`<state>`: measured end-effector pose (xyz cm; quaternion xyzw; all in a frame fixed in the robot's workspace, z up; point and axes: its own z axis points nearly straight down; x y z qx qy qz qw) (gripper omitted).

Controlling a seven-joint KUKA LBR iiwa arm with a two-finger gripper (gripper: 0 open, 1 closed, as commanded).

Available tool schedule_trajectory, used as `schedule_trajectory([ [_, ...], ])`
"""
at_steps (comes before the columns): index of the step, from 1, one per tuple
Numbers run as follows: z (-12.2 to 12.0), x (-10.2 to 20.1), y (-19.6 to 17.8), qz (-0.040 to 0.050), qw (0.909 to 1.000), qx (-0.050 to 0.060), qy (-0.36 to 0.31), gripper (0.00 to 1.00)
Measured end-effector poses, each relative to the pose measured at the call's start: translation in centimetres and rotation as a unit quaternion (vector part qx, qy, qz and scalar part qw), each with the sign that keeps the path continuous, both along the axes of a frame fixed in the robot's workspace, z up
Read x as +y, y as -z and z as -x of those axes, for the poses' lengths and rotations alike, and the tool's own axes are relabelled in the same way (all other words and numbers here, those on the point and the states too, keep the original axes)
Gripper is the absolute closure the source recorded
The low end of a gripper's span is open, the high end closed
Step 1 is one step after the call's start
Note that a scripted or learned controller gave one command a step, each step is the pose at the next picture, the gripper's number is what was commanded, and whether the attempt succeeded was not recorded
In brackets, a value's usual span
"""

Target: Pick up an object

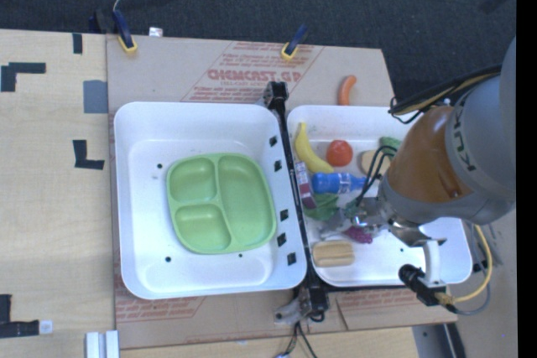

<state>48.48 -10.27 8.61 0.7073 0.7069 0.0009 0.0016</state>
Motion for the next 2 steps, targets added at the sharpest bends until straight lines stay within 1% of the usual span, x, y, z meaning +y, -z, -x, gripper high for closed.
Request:
schedule_trajectory([
  [1, -0.1, -0.1, -1.0, 0.0012, 1.0000, -0.001, 0.000, 1.00],
  [2, -7.8, 6.7, -9.9, -0.0010, 1.0000, 0.001, -0.002, 1.00],
])
